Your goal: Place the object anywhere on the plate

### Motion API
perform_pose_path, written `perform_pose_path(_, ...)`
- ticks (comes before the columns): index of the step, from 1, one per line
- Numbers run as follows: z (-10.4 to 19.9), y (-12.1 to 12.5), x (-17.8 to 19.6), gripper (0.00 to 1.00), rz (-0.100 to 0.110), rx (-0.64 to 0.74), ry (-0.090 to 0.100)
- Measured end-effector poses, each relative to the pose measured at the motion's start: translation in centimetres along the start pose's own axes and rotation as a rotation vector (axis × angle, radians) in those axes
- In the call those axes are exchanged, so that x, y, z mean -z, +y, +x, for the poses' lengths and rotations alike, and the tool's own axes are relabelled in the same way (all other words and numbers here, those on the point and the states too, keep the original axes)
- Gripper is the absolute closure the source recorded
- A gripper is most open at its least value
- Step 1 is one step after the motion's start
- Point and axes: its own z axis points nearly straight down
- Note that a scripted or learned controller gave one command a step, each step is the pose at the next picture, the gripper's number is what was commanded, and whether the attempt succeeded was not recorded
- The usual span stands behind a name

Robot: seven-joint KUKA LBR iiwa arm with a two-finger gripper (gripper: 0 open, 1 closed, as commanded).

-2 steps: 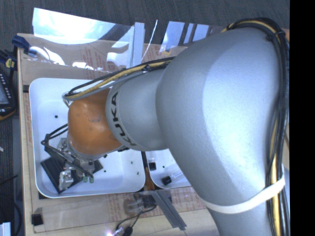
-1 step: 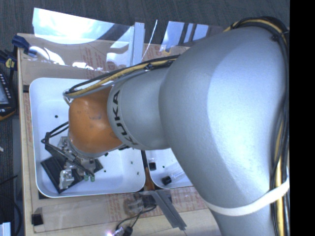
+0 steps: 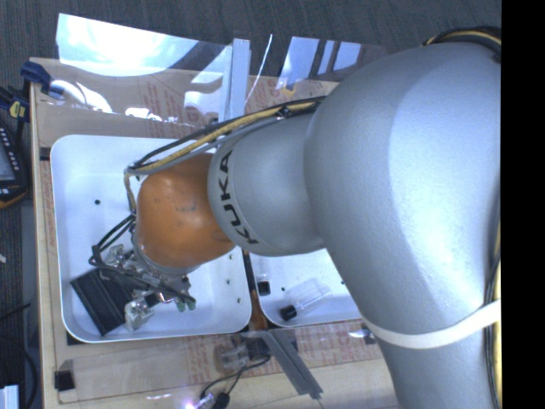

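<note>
Arm (image 3: 358,177): grey, with an orange band (image 3: 174,211), reaching from the right across both bins and covering much of them.
Gripper (image 3: 140,307): low over the near-left part of the left bin (image 3: 68,228); whether it is open or closed cannot be told.
Dark flat object (image 3: 98,301): lies in the left bin's near-left corner, just beside the gripper.
Right bin (image 3: 332,313): a small clear item (image 3: 308,294) and a small black piece (image 3: 288,313) lie near its front edge.
Worktop (image 3: 170,356): brown, carrying both bins.

Wooden bench (image 3: 128,373), two white bins (image 3: 72,194)
</note>
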Motion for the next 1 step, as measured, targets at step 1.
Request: perform_pose_path(1,-1.14,-1.76,13.15,1.0,0.0,0.554,0.002)
